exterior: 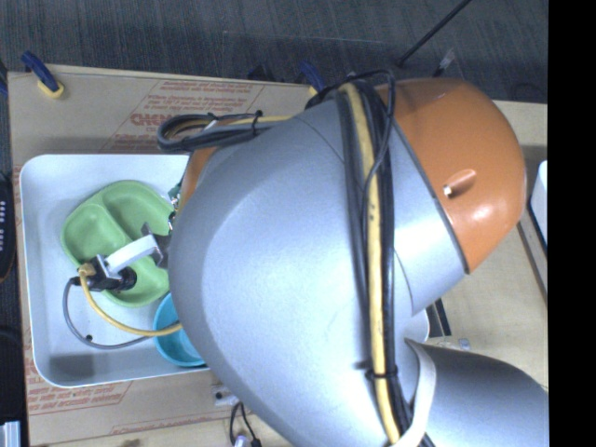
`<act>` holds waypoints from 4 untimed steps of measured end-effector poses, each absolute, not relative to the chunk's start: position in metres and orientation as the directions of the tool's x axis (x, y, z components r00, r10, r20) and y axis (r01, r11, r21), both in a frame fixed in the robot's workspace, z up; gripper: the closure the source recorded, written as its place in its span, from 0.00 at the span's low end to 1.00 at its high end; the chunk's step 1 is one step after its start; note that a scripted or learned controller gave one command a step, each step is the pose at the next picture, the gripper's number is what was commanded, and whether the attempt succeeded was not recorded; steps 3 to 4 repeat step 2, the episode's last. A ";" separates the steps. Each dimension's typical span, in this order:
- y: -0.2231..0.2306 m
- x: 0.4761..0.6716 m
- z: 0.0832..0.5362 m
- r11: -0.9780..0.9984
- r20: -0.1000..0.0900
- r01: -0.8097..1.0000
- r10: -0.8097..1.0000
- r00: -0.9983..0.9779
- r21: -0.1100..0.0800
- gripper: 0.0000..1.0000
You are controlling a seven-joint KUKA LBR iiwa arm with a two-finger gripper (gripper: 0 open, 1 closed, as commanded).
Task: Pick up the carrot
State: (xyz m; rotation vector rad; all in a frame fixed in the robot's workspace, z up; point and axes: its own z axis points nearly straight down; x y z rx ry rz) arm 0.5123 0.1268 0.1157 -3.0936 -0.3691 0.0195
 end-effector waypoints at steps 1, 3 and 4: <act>0.124 0.510 0.116 -0.972 -0.022 0.232 0.233 0.972 -0.028 0.00; 0.175 0.553 0.128 -0.882 -0.018 0.472 0.472 0.881 -0.011 0.00; 0.175 0.553 0.128 -0.882 -0.018 0.472 0.472 0.881 -0.011 0.00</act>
